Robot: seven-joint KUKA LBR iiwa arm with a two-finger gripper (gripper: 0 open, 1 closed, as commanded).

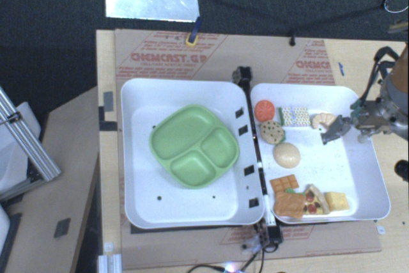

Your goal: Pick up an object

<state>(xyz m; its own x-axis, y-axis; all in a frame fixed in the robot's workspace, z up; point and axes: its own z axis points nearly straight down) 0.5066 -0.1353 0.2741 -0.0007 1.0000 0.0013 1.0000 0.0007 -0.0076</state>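
You see two white bins side by side on tabletop (108, 156). Left bin (137, 201): green divided plate (193, 146), three compartments. Right bin (367, 188): red tomato (264, 110), cookie (271, 132), round bun (287, 154), green-white packet (294, 116), croissant (323, 119) along top; cracker (284, 183), pizza slice (312, 200), cheese wedge (337, 201) at bottom. Tool (332, 132) low over right bin, just beside croissant; finger state unclear.

Single fixed camera above the bench (300, 51), looking down at a slant, moderate distance, both white bins (137, 137) framed side by side, arm (393, 102) entering from right.
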